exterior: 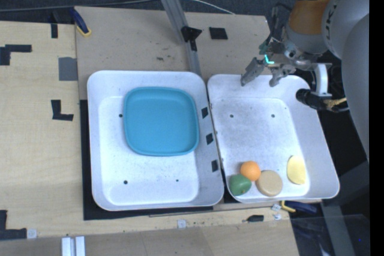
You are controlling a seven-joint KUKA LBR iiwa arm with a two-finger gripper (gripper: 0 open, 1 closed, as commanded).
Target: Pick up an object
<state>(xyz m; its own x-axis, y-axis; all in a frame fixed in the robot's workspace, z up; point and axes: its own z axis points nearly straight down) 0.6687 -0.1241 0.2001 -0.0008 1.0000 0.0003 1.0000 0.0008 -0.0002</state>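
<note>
crowding right bin (312,129): four small objects (267,178)

The arm (336,3) runs off the picture's right edge.

Single fixed cam above bench (42,129), angled down. Both bins lie below/left of gripper (262,76); arm enters from right.

2 white bins (102,129), 1 blue plate (161,120), 4 small objs: orange (250,171), green (239,184), tan (270,183), yellow (296,170)
</note>
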